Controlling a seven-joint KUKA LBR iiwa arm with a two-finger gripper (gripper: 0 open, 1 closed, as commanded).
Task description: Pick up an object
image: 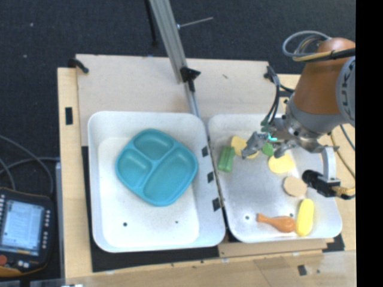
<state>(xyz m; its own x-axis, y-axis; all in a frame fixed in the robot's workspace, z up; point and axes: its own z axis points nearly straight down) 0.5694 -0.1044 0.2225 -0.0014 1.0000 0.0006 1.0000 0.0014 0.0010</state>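
Observation:
My gripper hangs low over the upper part of the right bin, on the grey arm with the orange band. Just left of it lies a small yellow piece, with a green block beyond that. A small green item sits partly hidden under the gripper. A yellow lump lies to its lower right. Further toward the front are a tan round piece, a yellow oblong toy and an orange drumstick-shaped toy.
The left bin holds a blue divided plate. A slanted metal rail runs down to the gap between the bins. A black fitting on a cable hangs over the right bin's right side.

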